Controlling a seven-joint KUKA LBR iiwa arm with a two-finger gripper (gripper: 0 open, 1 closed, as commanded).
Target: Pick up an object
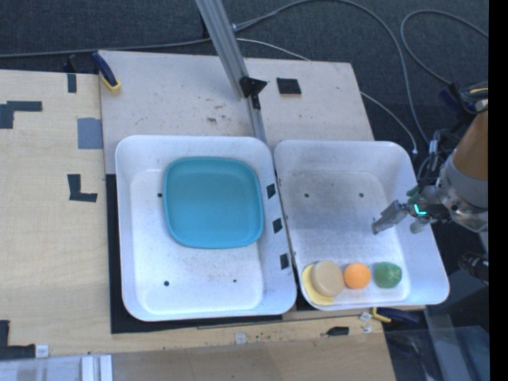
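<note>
Two white bins are sitting side by side on the desk (190,94). The left bin (135,213) is holding a blue square plate (213,201). The right bin (333,181) is carrying three small items along its near edge: a tan round piece (325,278) on a yellow disc, an orange ball (357,275) and a green ball (387,274). The hand (401,217) is hovering above the green ball with fingers spread, gripping nothing. The balls are probably light, smooth and inclined to roll; pinching across the widest part seems safest.
</note>
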